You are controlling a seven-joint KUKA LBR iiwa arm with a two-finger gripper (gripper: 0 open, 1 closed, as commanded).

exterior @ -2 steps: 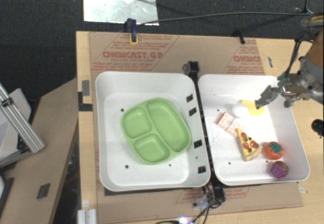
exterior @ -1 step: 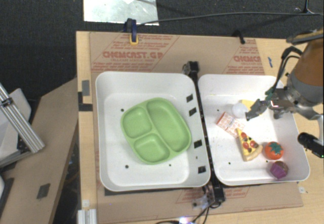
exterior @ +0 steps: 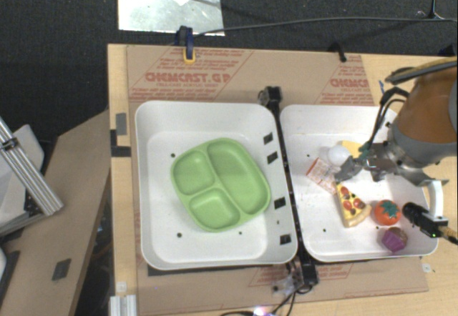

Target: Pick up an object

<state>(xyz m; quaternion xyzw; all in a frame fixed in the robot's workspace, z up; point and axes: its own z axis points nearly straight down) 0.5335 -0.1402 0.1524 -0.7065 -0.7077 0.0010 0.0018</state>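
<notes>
I see the arm (exterior: pixel 429 121) entering from the right edge of the frame, its orange band and grey wrist bulking over the right bin (exterior: pixel 308 232). The gripper (exterior: pixel 356 164) sits low over the middle of that bin, but its fingers are small, dark and tangled with cabling from my angle, so I cannot tell how far apart they stand or whether anything is between them.

The candidates for picking lie clustered in the right bin. A pizza slice toy (exterior: pixel 351 205), tan crust with red toppings, lies flat just below the gripper, its point toward the upper left. To its right, an orange tomato-like ball (exterior: pixel 387 212) with a green top, and just below that a purple lump (exterior: pixel 394 239) near the bin's lower right corner. A white round object (exterior: pixel 336 155) sits just left of the gripper, with a yellow piece (exterior: pixel 351 146) behind it, partly covered by the gripper, so I cannot make out its shape. A clear wrapper with red print (exterior: pixel 319 171) lies left of the pizza; its edges are hard to read.

The left bin (exterior: pixel 154 229) holds a green divided plate (exterior: pixel 219 184), three compartments, in the frame's centre.
</notes>
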